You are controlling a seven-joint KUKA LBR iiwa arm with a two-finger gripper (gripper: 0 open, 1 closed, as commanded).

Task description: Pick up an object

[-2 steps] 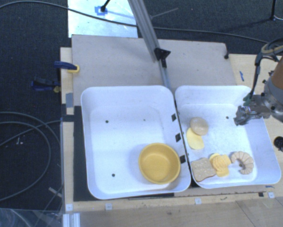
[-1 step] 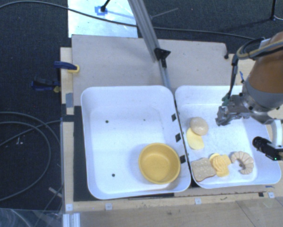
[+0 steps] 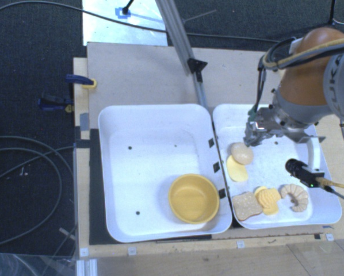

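Note:
In the right bin lie a beige egg-shaped piece, a flat pale yellow slice, a slice of toast, a ridged yellow piece and a curled tan shrimp-like piece. A yellow bowl sits in the left bin near its front right corner. My gripper hangs low over the right bin, just above and to the right of the egg-shaped piece. Nothing shows between its fingers.
A slanted metal pole crosses the bench behind the bins. Black clips sit along the seam between the two bins. A blue and yellow clamp grips the bench's left edge. Cables lie on the floor at left.

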